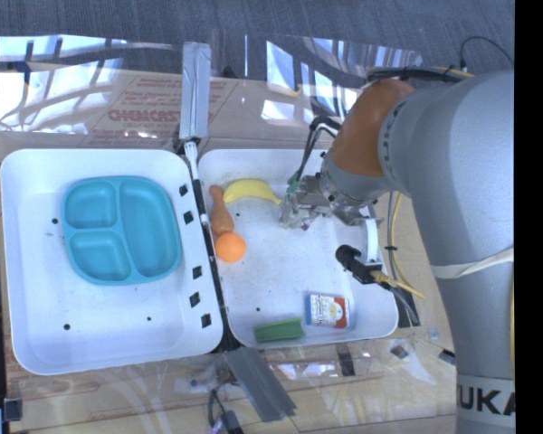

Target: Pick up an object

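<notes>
The gripper (pixel 296 213) is hanging low in the right bin (pixel 281 297), just right of the banana (pixel 250 191); its finger gap is perhaps too blurred to tell; the carrot (pixel 224 229) is lying near the bin's left wall; a blue tray (pixel 122 228) is sitting in the left bin (pixel 36 333)

2 shallow white bins side by side: left bin (pixel 18 333), right bin (pixel 281 278), rims touching along a seam with black clips (pixel 197 274). Flat in the left bin, a teal plate (pixel 118 229) with 3 compartments. Behind both, printed brown cardboard (pixel 136 107) under glare. Above the seam, a grey metal strip (pixel 195 89). Beyond, dark grey carpet (pixel 163 7).
</notes>
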Action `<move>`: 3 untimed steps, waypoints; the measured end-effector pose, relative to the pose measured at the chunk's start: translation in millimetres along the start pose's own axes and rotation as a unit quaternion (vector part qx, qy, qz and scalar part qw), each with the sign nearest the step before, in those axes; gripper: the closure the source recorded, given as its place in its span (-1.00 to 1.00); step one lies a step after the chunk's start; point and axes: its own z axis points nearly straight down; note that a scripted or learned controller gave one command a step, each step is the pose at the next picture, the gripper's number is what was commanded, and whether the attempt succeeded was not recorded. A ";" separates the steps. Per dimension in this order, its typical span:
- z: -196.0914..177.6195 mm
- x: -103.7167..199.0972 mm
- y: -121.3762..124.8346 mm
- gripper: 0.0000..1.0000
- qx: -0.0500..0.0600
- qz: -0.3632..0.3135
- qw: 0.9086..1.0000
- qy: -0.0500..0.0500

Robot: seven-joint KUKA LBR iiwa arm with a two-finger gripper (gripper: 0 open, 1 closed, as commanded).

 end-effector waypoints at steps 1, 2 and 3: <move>1.3 65.1 38.2 -1.00 0.001 -0.081 0.997 0.000; -29.1 27.1 7.9 -1.00 0.003 -0.043 0.999 0.000; 1.4 64.5 44.9 -1.00 0.005 -0.118 0.993 0.000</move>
